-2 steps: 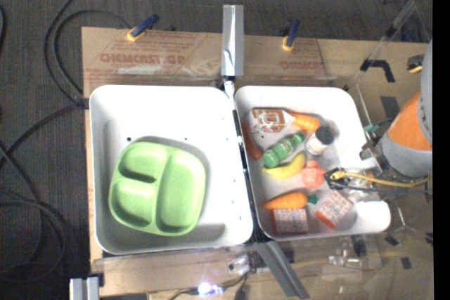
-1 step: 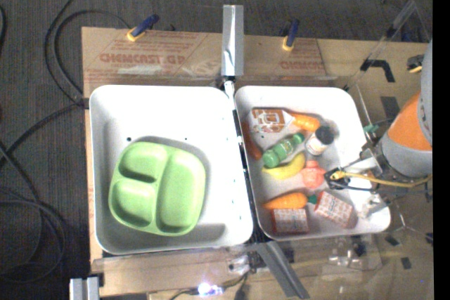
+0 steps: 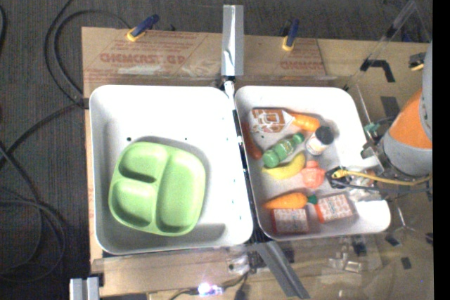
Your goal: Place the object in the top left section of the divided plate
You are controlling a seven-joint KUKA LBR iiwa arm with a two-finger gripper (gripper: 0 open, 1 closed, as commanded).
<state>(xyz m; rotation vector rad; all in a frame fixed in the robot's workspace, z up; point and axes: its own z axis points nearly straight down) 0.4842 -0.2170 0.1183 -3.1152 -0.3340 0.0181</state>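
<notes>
Divided plate (image 3: 158, 186) sits in the left bin (image 3: 105, 116). Its top left section (image 3: 144, 163) holds nothing.

The object is not identifiable, as the task names none. All candidates lie in the right bin (image 3: 351, 105), well to the right of the plate, and nothing is seen carried toward it.

The arm (image 3: 408, 144) comes in at the edge of that bin farthest from the plate, low over the clutter. Jaws: can't tell whether they are spread, pressed together or pinching anything, since the wrist hardware covers them.

Risks, as a judgement:
- Clutter is tight. The banana (image 3: 285, 168), green bottle (image 3: 284, 149) and a pinkish item (image 3: 313, 175) touch or overlap, so a grab could catch two things or nudge neighbours away.
- Rounded items like the lower carrot (image 3: 285, 201) or the black-capped bottle (image 3: 320, 139) could roll or slip out.
- The carry goes over the wall between the bins. A loose grip could drop the thing short of the plate.
- The plate sections are close together with low ridges, so a release slightly off lands in the section below or the large one on the plate's right side.

Hard to make out:
- The arm is cut off on the side away from the plate.
- Labels on the red packet (image 3: 336, 207) and brown box (image 3: 271, 119) are unreadable.
- The pinkish item is too blurred to identify.
</notes>
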